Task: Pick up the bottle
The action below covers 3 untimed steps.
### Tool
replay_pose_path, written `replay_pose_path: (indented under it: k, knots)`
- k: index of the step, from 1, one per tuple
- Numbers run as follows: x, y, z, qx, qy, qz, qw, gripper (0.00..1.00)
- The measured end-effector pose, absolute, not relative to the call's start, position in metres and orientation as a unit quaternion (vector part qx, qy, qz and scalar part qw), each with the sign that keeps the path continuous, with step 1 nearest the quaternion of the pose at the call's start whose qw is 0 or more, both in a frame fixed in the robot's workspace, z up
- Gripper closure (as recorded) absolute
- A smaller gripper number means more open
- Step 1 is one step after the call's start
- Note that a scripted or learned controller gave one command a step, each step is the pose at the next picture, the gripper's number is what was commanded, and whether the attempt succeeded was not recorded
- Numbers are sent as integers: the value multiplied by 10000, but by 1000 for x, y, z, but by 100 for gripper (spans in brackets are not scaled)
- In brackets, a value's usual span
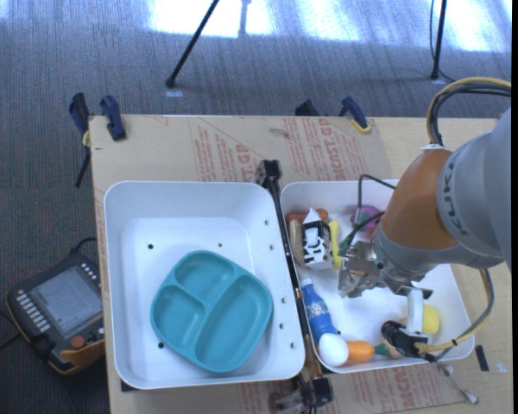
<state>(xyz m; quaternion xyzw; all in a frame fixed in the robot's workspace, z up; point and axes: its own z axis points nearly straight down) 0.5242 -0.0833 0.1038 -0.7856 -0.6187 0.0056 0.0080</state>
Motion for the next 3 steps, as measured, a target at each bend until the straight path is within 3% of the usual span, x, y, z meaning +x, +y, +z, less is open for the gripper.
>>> replay_pose_path:
  k: [1, 3]
  knots:
    - [477, -96, 258, -6819, -7315, 18, 28, 100]
    - [479, -96, 271, -6818, -7314, 56, 82, 100]
